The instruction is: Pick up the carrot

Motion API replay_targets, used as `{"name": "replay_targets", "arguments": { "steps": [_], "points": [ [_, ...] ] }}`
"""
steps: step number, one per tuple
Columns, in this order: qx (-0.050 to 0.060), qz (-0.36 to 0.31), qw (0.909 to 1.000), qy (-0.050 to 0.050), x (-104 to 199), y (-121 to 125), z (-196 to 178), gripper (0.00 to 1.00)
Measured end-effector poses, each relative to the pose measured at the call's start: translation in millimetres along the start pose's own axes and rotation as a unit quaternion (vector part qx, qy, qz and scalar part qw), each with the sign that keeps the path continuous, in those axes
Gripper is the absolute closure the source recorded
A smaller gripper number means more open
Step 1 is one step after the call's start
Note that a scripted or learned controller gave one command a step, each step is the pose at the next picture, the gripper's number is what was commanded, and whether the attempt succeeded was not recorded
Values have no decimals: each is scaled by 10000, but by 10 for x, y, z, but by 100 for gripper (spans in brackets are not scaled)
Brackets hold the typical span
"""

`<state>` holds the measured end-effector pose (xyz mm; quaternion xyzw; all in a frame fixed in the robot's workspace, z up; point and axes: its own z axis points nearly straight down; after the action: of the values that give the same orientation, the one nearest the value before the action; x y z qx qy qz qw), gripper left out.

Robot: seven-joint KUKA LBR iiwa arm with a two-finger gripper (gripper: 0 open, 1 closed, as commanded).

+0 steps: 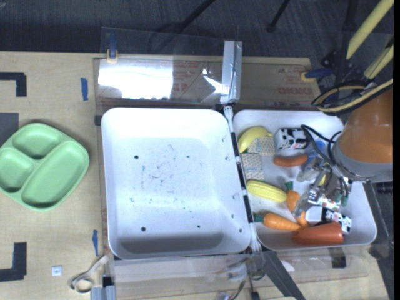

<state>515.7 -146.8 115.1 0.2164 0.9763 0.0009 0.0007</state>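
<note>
green plate (40, 165) on bench, far left | left bin (169, 180) bare | carrot (280, 222) lying low in right bin (369, 230), not yet lifted | gripper (314, 195) low just right of carrot, opening impossible to tell | pickup seemingly still to do

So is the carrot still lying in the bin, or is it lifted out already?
In. The carrot lies flat on the floor of the right bin, beside the red sausage-like toy. The gripper is just above it.
</note>
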Motion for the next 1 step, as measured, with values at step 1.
{"name": "replay_targets", "arguments": {
  "steps": [1],
  "points": [
    [0, 493, 9988, -28, -537, -369, -468, 0]
  ]
}}
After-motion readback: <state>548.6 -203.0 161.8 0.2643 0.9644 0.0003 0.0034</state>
